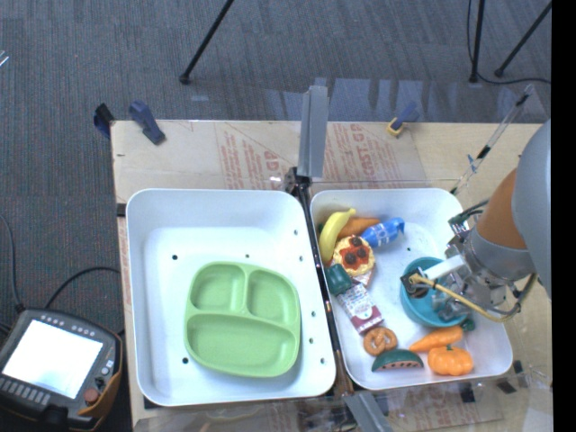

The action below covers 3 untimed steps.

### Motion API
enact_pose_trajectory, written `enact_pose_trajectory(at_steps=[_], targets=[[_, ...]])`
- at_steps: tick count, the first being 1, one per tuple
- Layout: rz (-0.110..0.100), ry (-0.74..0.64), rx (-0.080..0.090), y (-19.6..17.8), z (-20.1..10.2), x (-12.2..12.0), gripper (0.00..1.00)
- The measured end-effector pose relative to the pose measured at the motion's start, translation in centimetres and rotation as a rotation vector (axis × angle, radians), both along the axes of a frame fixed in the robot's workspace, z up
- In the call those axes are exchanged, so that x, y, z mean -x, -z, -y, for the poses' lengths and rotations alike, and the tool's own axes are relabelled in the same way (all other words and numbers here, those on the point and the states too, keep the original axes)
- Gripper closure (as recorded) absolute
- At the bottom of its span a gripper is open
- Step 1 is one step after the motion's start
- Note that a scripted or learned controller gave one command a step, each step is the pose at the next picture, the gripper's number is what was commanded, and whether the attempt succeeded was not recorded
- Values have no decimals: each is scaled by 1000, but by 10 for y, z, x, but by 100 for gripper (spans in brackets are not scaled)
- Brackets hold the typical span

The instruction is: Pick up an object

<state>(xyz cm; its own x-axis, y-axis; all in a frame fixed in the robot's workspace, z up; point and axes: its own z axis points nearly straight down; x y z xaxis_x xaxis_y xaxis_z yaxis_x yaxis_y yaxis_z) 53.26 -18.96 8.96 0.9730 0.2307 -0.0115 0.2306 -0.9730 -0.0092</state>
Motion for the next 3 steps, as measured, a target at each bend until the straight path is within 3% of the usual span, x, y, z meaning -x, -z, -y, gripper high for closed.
enact_pose_trajectory(at_steps=[1, 2, 3], targets=[[7, 36, 2, 4, -17, 26, 100], [11, 37, 3, 3, -17, 25, 0], [9, 24, 1, 4, -87, -40, 0]])
